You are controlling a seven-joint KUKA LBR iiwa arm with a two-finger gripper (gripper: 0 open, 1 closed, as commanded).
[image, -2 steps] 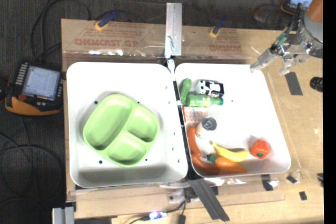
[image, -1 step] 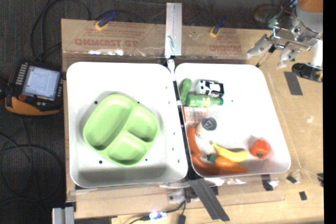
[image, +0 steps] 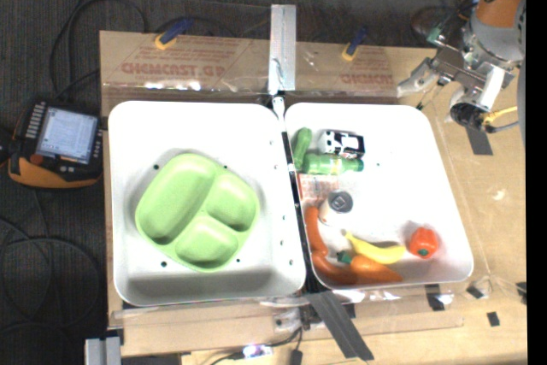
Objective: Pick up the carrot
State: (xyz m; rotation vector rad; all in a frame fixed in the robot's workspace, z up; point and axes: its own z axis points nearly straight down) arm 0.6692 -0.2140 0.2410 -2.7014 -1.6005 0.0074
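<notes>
The carrot (image: 373, 270), orange with a small green top, lies along the front wall of the right bin (image: 427, 151). A yellow banana (image: 376, 250) rests partly over it. A second long orange piece (image: 316, 233) runs along that bin's left wall and meets the carrot at the front left corner. My gripper (image: 425, 78) hangs outside the bin, above the bench beyond its far right corner, well away from the carrot. Nothing is seen in it.
The right bin also holds a red-orange tomato-like fruit (image: 423, 241), a round grey disc (image: 340, 202), green items (image: 329, 163) and a black-and-white object (image: 345, 142). A green divided plate (image: 197, 208) lies in the left bin (image: 128, 141). A handheld pendant (image: 60, 141) sits at the far left.
</notes>
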